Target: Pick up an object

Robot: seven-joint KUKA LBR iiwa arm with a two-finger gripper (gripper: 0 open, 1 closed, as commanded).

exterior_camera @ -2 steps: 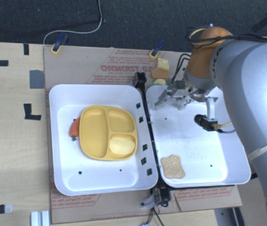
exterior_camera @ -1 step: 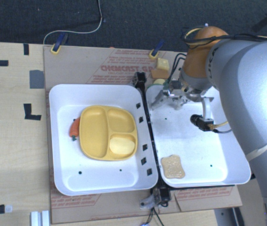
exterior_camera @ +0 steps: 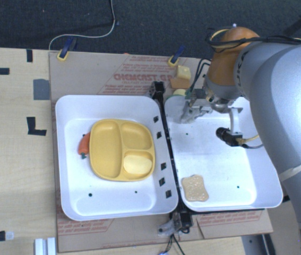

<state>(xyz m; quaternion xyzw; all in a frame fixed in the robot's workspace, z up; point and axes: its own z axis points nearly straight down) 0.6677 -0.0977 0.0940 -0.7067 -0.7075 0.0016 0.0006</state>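
Over right bin (exterior_camera: 256, 193), tool (exterior_camera: 192, 110) grip state unclear; beige piece (exterior_camera: 195, 188) well apart.

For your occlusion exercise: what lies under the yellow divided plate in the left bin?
An orange object pokes out from under the yellow divided plate's left edge. The rest of it is covered, so its identity is unclear.

Light is bright and even, from above. The white bins (exterior_camera: 65, 158) look near overexposed, with soft, short shadows under the yellow tray (exterior_camera: 119, 149). The arm (exterior_camera: 277, 105), close to the lens, is slightly blurred, and its grey shell has a dull sheen. The picture is coarse.
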